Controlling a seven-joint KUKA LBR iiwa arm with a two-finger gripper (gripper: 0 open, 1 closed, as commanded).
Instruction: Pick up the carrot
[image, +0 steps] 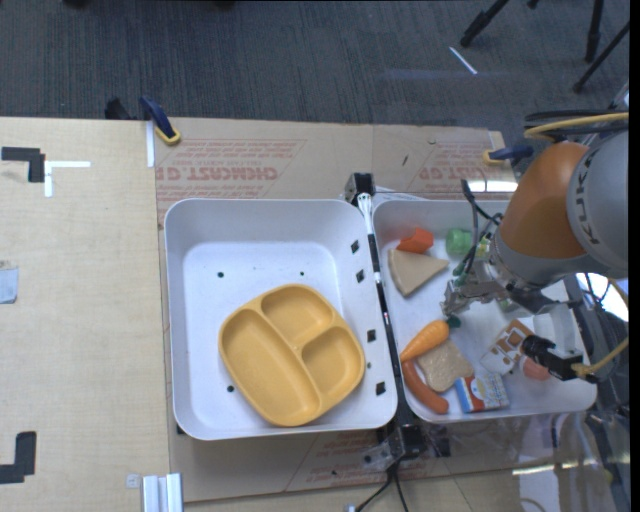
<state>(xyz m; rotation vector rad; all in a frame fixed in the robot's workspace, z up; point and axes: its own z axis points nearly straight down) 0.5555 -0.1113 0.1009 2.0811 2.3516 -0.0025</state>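
The carrot (426, 339) is orange with a green tip and lies tilted in the right bin (575, 398), near that bin's left wall. My gripper (463, 297) hangs just above and to the right of the carrot's green end, pointing down into the bin. The grey arm with its orange band (540, 210) reaches in from the right and covers the bin's upper right part. Nothing shows between the fingers.
The right bin also holds a bread wedge (414, 270), a tomato-like red piece (416, 241), a green piece (459, 241), a bread slice (445, 367), a sausage (424, 390) and small packets (481, 392). A yellow divided plate (291, 352) sits in the left bin (190, 300).
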